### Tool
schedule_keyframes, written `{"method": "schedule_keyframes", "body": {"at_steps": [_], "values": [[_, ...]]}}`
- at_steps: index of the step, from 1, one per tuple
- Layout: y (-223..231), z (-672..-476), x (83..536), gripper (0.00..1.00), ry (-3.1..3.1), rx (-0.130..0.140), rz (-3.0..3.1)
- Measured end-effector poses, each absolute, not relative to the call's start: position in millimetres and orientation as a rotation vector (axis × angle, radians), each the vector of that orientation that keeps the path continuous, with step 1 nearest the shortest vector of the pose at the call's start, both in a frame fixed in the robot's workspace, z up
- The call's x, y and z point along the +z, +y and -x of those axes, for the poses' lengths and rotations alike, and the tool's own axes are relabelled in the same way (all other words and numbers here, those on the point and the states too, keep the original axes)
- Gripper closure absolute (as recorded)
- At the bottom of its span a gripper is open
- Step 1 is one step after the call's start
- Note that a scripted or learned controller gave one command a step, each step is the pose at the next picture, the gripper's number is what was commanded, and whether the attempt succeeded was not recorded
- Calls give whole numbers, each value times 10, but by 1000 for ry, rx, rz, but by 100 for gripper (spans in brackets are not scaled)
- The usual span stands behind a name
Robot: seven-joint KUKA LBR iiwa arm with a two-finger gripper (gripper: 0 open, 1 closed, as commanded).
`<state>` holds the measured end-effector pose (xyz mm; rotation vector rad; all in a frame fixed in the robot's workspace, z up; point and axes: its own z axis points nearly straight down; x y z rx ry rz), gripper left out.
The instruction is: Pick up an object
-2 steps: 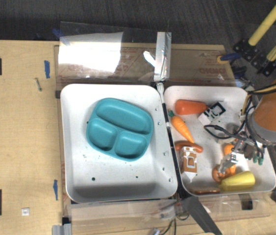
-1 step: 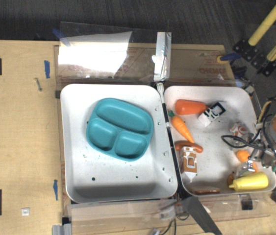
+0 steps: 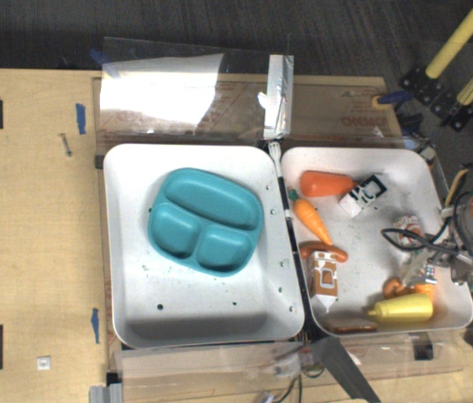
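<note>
Teal divided plate (image 3: 206,220) in left bin (image 3: 135,292). Right bin (image 3: 404,162): two carrots (image 3: 312,217), yellow bottle (image 3: 402,309). Gripper (image 3: 425,269) above bottle; grip state cannot be told.

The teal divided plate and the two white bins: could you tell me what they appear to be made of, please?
The teal divided plate looks like moulded plastic, matte and evenly coloured, with soft rounded compartment edges. The left bin and right bin look like thin white plastic or enamelled metal, slightly glossy; I cannot tell which.

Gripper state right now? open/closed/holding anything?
Gripper: cannot be told. It sits low in the right bin, just above the yellow object; wires and glare blur the tip, and nothing is clearly in its grasp.
</note>
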<state>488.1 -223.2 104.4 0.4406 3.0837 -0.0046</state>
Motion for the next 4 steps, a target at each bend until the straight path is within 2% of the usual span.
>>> {"method": "schedule_keyframes", "body": {"at_steps": [1, 2, 3, 4], "values": [[-1815, -5570, 893, 100, 3116, -4, 292], [-1923, -6023, 2470, 100, 3102, -8, 372], [-1917, -6004, 2417, 0, 3111, -1, 374], [-2129, -5469, 1555, 0, 3103, 5, 498]]}}
